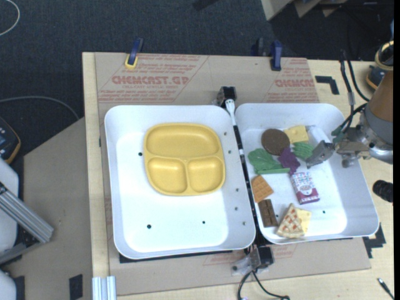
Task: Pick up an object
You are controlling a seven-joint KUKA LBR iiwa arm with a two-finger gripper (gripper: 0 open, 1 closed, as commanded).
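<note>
- The task names no single thing, so I take the loose toy-food pile in the right white bin (356,192) as the candidates, all lying in its left half.
- From the pile's middle: a round brown cookie (275,140) at 12 o'clock, a pale yellow block (297,134) at 1, a green leafy piece (265,162) at 9 and a small purple piece (288,159) at the centre.
- A pink-and-white packet (304,187) lies at 4 o'clock; its print is too small for me to read.
- An orange cracker (262,188), a dark chocolate bar (267,212) and a pizza slice (293,222) trail toward 6 o'clock.
- The grey gripper (319,153) hangs just right of the purple piece; I cannot tell how its fingers stand, and I see nothing between them.
- The left white bin (169,230) holds a yellow three-compartment plate (184,157).
- The brown board (156,80) at 12 o'clock reads "CHEMCAST".
</note>
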